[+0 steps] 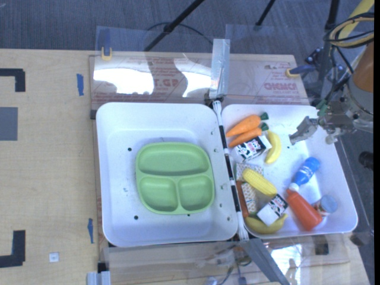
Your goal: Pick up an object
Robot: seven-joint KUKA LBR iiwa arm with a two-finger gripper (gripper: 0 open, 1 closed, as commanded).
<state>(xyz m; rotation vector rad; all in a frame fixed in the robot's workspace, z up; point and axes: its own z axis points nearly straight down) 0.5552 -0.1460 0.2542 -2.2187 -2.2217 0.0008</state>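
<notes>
The right bin (pixel 344 186) holds several objects. Two carrots (pixel 244 127) lie at its upper left, beside a black-and-white carton (pixel 252 149) and a yellow banana (pixel 273 148). A corn cob (pixel 259 181) lies lower down. A blue-and-white bottle (pixel 306 173) and a red bottle (pixel 303 210) lie to the right of it. My gripper (pixel 315 135) hangs over the bin's upper right, above and right of the banana. It is open, with bare bin floor showing between its fingers.
A green divided plate (pixel 175 177) sits in the left bin (pixel 113 159). A second carton (pixel 274 208) and a second banana (pixel 264 225) lie at the right bin's lower edge. A small round grey-blue item (pixel 326 205) lies beside the red bottle. Cables and the arm crowd the upper right.
</notes>
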